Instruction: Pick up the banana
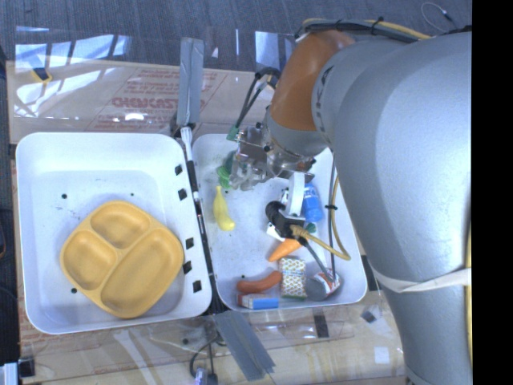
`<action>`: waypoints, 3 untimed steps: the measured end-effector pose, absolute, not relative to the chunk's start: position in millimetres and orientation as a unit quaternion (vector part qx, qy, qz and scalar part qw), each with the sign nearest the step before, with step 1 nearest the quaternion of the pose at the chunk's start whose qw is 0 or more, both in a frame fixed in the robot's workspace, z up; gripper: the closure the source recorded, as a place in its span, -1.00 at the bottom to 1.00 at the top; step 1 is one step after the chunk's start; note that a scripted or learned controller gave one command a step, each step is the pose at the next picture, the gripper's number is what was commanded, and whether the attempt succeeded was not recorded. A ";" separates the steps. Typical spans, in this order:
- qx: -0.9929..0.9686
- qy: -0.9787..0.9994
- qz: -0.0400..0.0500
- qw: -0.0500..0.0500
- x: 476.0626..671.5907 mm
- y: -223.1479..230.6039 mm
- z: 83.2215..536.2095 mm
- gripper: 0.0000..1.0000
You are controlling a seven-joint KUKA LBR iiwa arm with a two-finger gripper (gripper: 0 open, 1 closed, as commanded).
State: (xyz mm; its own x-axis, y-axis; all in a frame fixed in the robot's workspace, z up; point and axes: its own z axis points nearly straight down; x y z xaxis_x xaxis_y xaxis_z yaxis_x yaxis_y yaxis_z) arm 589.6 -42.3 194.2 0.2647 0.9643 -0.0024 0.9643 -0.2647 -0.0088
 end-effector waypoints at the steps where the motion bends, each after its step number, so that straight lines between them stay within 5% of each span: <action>1: -0.859 -0.513 0.004 0.002 627.4 1.3 209.7 1.00; 2: -0.858 -0.513 0.004 0.002 627.3 1.4 209.6 -1.00; 3: -0.866 -0.500 0.005 0.003 553.4 -36.9 193.9 -1.00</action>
